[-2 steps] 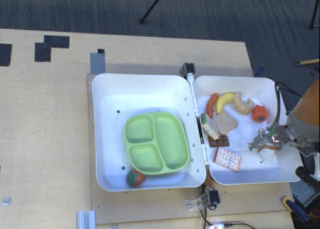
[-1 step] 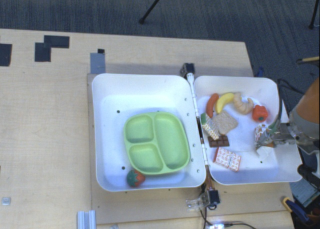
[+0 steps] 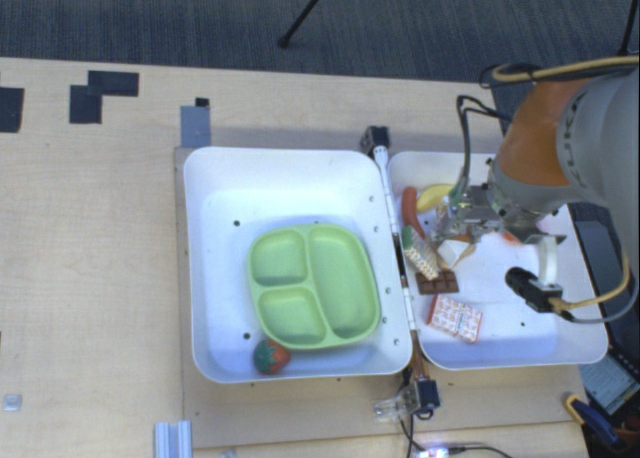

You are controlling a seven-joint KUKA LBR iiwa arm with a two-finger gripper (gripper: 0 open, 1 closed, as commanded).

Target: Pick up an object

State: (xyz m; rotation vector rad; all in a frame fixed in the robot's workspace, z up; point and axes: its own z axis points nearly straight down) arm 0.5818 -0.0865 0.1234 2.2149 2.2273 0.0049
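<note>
1. While the grey arm reaches into the right white bin (image 3: 580,346), its gripper (image 3: 462,218) hovers low; grip state cannot be told.
2. Beside it lie a yellow banana (image 3: 434,196) and a red sausage (image 3: 410,208).

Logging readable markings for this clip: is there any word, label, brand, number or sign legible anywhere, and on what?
None can be read.
White card with red print in the right bin: pattern too small and blurred to read.
Green divided plate in the left bin: no markings visible.
Arm's orange band: no text visible.
</note>
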